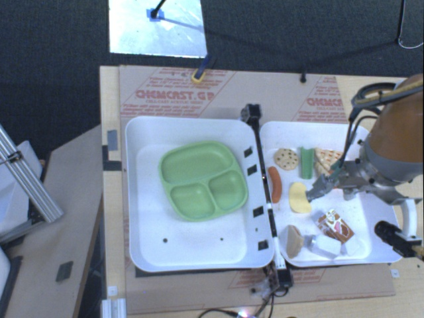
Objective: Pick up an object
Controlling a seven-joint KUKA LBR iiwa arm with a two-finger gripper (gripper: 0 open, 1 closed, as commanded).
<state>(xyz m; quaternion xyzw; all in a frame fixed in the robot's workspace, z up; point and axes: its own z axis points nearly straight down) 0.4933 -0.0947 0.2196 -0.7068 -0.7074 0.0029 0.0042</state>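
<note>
Gripper (317, 189), fingers' state unclear, beside yellow piece (299, 198), well inside right bin (377, 256) walls.

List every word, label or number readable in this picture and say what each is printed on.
"CHEMCAST GP", red print on the brown sheet behind the left bin; letters blurred, so a likely reading.
The same red print repeats on the sheet behind the right bin; only partly legible.
Smaller red lines under both: too blurred to read.
Snack packet in the right bin: printing too small to read.

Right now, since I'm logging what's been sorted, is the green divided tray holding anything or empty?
Empty. The green divided tray lies flat in the left bin, and all three of its compartments show bare green.
</note>
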